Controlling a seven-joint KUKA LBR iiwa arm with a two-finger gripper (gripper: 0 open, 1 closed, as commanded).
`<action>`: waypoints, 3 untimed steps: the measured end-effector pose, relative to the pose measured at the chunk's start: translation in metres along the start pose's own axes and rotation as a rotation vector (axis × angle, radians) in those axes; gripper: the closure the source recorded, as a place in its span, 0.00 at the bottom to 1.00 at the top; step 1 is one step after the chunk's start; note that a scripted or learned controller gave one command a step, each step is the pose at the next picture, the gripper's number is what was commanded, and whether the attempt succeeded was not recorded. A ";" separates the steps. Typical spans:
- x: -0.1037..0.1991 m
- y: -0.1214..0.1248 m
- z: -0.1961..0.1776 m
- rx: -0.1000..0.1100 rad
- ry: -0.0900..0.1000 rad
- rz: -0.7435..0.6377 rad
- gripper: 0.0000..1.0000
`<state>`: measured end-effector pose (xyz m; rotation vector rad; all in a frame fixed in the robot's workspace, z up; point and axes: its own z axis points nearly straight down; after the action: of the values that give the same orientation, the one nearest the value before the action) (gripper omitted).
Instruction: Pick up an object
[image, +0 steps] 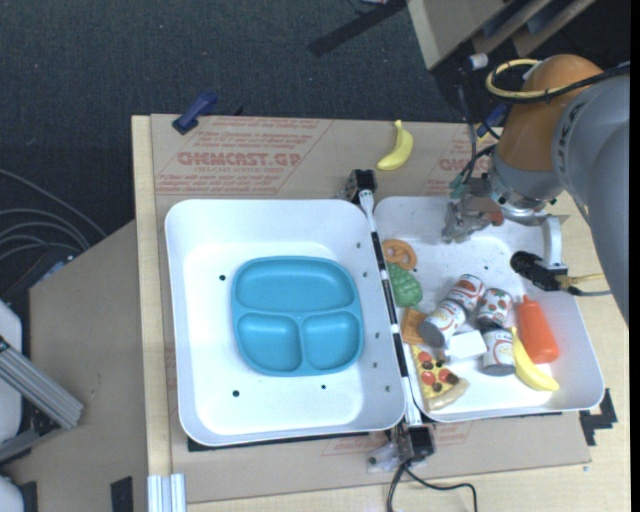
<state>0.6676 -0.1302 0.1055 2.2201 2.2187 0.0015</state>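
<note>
The right bin (590, 352) holds a heap of small objects: a pretzel (398, 252), a green toy (405, 287), three cans (463, 295) (495, 305) (497, 351), an orange bottle (538, 331), a yellow banana (536, 373), a pizza slice (441, 381) and a white block (465, 345). My gripper (463, 224) is low over the bin's bare far corner, well behind the heap, with nothing seen in it. The grey arm with its orange band (545, 110) comes in from the upper right.
The left bin (200, 250) holds a blue divided plate (297, 313). A second banana (397, 148) lies on the cardboard behind the bins. A blue object (193, 112) sits at the bench's far left corner. Cables run along the arm.
</note>
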 end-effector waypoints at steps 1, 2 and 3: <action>0.000 0.000 0.000 0.000 0.000 0.000 0.00; -0.006 -0.001 0.021 0.005 0.001 0.000 0.00; -0.006 -0.001 0.010 0.003 0.001 0.000 1.00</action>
<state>0.6670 -0.1358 0.0953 2.2216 2.2206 -0.0006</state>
